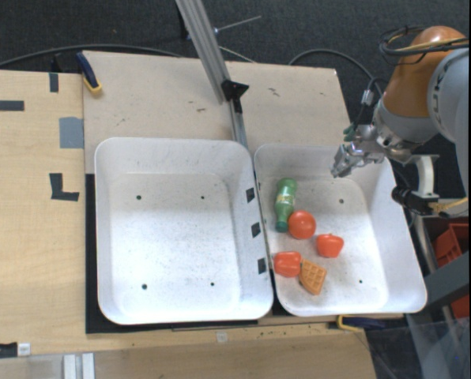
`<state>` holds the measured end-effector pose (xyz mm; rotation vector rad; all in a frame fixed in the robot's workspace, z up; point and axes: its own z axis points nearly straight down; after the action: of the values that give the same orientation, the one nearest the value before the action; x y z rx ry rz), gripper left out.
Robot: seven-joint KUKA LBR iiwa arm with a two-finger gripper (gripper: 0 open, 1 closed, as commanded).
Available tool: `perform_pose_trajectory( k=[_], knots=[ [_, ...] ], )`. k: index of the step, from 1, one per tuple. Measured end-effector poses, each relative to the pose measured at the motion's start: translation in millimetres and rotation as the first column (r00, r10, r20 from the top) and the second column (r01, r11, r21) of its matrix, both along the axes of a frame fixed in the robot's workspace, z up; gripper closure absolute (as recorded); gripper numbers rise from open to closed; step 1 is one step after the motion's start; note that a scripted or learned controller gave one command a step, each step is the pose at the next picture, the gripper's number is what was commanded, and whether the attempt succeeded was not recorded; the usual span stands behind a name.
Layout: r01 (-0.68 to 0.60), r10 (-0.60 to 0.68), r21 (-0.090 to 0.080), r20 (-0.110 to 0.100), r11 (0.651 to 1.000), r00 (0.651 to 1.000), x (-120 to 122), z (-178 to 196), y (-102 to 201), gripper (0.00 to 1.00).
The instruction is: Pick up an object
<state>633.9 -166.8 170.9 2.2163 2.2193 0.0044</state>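
Tomato (302, 225) sits mid-bin, touching the green bottle (284, 204). My gripper (344, 164) hangs by the right bin's (393, 290) far edge, grip state unreadable; I'd descend squarely over it.

Even, bright overhead light; soft shadows, slightly grainy.

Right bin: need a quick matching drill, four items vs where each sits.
Things:
1. green bottle
2. waffle
3. gripper
4. red ball

Places:
A. over the right bin's far right corner
B. nearest the front rim of the right bin
C. touching the bottle's lower end
D. lying along the bin's left side, cap end away from the front

Pairs: 1-D, 2-B, 3-A, 4-C
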Motion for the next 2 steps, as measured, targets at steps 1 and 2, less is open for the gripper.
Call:
perform_pose_trajectory(
  k=[1,2],
  knots=[
    [0.0,0.0,0.0,0.0,1.0,1.0,9,57,-6,1.0],
    [-0.001,0.001,0.0,-0.001,1.0,1.0,10,102,-5,1.0]
  ],
)
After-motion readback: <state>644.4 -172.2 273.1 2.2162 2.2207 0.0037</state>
